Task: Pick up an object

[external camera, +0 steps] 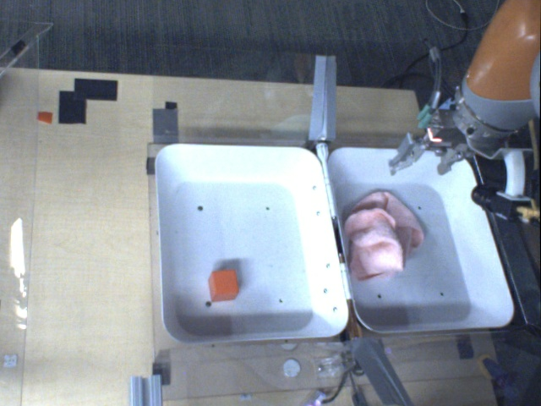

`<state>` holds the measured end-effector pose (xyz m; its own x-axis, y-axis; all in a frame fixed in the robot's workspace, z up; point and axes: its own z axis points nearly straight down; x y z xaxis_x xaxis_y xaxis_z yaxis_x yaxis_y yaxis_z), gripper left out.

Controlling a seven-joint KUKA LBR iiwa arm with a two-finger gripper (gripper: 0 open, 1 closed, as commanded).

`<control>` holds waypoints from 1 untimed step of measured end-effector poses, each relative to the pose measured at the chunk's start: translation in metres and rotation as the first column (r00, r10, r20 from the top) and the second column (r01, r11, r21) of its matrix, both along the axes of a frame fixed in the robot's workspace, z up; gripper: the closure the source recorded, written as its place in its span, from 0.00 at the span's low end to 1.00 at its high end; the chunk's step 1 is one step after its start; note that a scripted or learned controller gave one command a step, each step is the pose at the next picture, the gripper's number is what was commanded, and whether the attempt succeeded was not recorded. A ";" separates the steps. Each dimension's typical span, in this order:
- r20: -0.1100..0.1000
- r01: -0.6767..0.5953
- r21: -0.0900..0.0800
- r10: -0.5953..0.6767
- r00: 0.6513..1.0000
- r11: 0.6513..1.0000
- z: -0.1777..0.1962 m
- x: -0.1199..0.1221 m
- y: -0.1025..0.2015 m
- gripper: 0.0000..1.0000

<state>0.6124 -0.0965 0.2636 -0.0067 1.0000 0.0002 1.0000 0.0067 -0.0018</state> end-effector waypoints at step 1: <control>0.000 -0.048 0.001 0.048 0.999 0.999 -0.119 -0.004 -0.016 0.00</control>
